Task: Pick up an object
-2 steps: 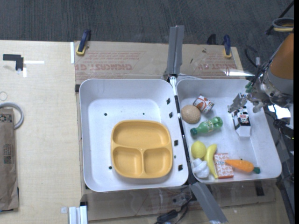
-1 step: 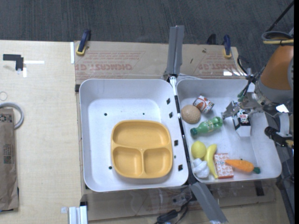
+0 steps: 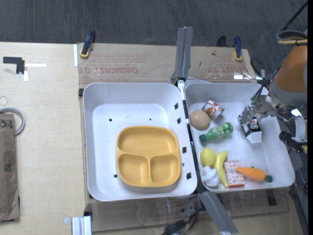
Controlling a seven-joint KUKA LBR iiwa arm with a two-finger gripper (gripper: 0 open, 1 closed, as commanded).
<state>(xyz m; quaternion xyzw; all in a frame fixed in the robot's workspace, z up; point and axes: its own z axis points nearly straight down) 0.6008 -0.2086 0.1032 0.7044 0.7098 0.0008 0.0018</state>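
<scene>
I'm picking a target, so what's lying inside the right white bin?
The right white bin holds a green plastic bottle, an orange toy carrot and a yellow banana; anything beneath them is hidden.

Right bin [image 3: 274,153]: open floor at 3 o'clock; items crowd 6 to 10 o'clock. Left bin [image 3: 98,131]: tray [image 3: 148,156] centred, margins free.

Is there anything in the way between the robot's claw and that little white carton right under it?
Nothing visible does. The gripper hangs in the right bin just above the small white carton. The green bottle and the can lie off to the side, apart from the carton.
</scene>
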